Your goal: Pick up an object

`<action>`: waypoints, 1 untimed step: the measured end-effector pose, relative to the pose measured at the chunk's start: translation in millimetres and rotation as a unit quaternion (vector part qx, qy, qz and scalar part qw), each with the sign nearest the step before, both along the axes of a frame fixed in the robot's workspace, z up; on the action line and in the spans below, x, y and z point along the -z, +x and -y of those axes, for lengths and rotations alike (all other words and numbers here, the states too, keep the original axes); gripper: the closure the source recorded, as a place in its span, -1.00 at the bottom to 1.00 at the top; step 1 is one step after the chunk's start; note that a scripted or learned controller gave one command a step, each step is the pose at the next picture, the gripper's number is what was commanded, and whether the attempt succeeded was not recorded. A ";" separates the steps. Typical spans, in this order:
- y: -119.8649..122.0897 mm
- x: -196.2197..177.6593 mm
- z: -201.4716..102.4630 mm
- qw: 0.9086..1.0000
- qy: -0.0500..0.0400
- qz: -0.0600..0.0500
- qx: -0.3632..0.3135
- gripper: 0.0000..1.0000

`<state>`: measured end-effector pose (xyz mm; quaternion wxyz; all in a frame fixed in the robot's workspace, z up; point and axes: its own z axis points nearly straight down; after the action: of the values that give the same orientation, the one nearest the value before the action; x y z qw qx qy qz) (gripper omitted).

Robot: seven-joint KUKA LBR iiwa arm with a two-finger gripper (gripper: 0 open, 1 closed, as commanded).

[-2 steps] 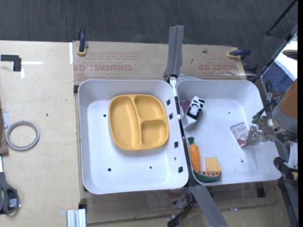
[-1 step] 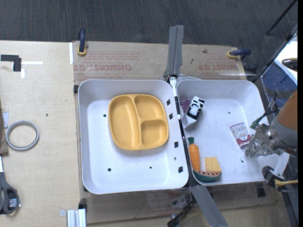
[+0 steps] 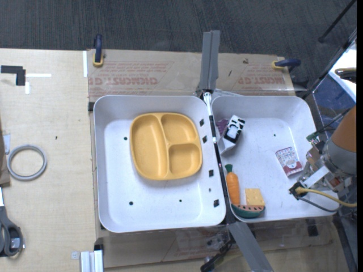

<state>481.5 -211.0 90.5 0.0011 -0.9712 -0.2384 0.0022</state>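
The right bin (image 3: 266, 109) holds a black and white toy cow (image 3: 232, 130) near its left wall, a small red and white packet (image 3: 288, 160), an orange carrot (image 3: 232, 187), a yellow sponge block (image 3: 254, 198) and a watermelon slice (image 3: 248, 211) at the front. The arm comes in at the far right edge, and its gripper (image 3: 317, 171) hangs over the bin's right rim, right of the packet. Nothing shows between its fingers.
In the left bin (image 3: 113, 208) lies a yellow divided plate (image 3: 166, 146). A grey tape ring (image 3: 25, 162) and scissors (image 3: 8, 237) rest on the wooden bench at the left. A metal divider bar (image 3: 210, 61) runs between the bins. Yellow cable (image 3: 320, 194) loops by the wrist.
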 end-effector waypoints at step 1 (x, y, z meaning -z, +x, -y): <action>-4.1 -0.4 9.5 0.999 0.000 0.001 0.055 1.00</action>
<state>477.4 -220.5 90.9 0.0013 -0.9827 -0.1850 0.0016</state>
